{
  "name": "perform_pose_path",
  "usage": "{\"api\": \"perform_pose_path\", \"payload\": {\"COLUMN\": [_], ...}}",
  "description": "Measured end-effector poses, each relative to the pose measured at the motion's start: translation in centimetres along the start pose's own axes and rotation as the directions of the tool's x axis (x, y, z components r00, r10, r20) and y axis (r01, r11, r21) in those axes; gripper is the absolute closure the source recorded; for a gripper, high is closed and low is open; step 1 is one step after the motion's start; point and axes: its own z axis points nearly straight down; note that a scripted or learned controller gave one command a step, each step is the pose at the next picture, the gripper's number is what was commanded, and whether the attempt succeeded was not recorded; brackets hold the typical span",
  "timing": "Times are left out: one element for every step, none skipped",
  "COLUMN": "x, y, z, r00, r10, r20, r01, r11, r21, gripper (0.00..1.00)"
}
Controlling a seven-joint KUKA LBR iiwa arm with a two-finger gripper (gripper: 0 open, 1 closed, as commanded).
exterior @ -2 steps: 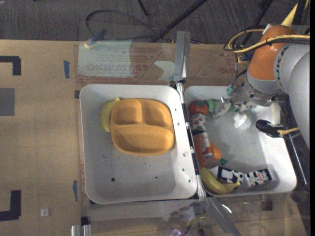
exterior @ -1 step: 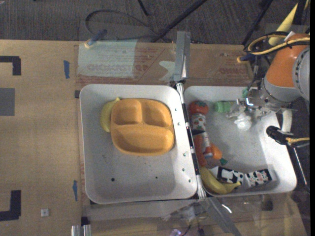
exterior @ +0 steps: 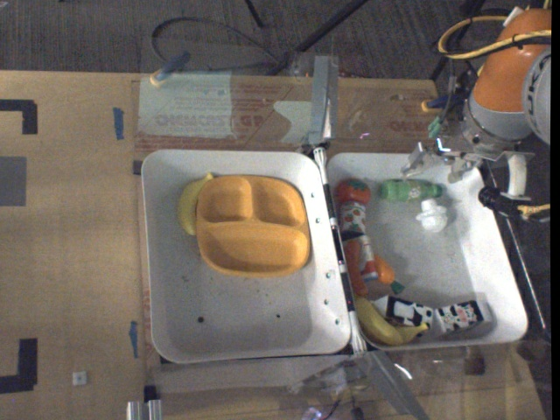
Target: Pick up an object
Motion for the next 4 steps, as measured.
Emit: {"api": "perform_pose_path", "payload": {"x": [-0.8, -0.7, 1.1, 2.1], "y": [-0.1, 0.2, 0.1, -0.1], "z": [3.9, 4.5, 6.4, 6.6], "r00": [1.000, 0.999, 1.000, 0.999], "r10": [0.022, 0.044, 0.012, 0.033], "r20": [-0.001, -0.003, 0.000, -0.001], "r01": [-0.022, -0.044, -0.012, -0.033], "r11": [1.000, 0.999, 1.000, 0.999], "r21": [-0.021, -0.028, -0.001, 0.004], "gripper": [0.00, 0.00, 0.00, 0.00]}}
